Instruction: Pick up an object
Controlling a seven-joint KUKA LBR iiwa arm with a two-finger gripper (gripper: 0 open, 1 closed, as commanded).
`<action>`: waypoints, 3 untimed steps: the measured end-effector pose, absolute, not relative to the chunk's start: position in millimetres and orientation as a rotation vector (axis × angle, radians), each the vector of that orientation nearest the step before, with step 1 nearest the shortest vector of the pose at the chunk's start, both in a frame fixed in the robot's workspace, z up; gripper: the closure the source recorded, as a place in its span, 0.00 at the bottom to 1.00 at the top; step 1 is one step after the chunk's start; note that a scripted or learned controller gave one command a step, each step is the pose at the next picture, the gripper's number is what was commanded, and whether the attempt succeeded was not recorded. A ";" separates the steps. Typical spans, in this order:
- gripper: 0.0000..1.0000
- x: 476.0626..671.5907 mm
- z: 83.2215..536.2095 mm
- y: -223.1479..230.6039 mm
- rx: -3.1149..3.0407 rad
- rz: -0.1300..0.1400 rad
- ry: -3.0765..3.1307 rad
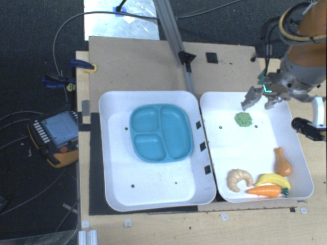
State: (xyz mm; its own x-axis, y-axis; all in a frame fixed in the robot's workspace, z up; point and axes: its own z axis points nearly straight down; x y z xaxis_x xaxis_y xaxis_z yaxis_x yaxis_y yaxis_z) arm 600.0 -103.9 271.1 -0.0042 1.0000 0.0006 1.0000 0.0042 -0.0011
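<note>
My gripper hangs over the far part of the right bin, its two grey fingers spread apart with nothing between them. Just below and left of it sits a small, bumpy green lump, the broccoli piece, alone on smooth white plastic with free floor all round. Along the near rim crowd a ridged tan croissant, a glossy curved banana, a tapered orange carrot and a brown drumstick near the right wall. The left bin bears a rounded, three-part blue plate. Both bins rest on a pale wooden surface.
</note>
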 end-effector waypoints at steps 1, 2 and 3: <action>0.00 600.6 272.2 -103.9 -2.217 -0.002 -2.227; 0.00 599.9 210.8 -98.2 -2.217 0.003 -2.222; 0.00 598.8 168.4 -101.5 -2.220 0.003 -2.221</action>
State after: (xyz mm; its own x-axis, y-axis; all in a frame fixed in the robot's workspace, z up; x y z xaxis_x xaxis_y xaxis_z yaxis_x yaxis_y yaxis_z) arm 598.8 -101.5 168.4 -0.0006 1.0000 -0.0003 1.0000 0.0006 -0.0021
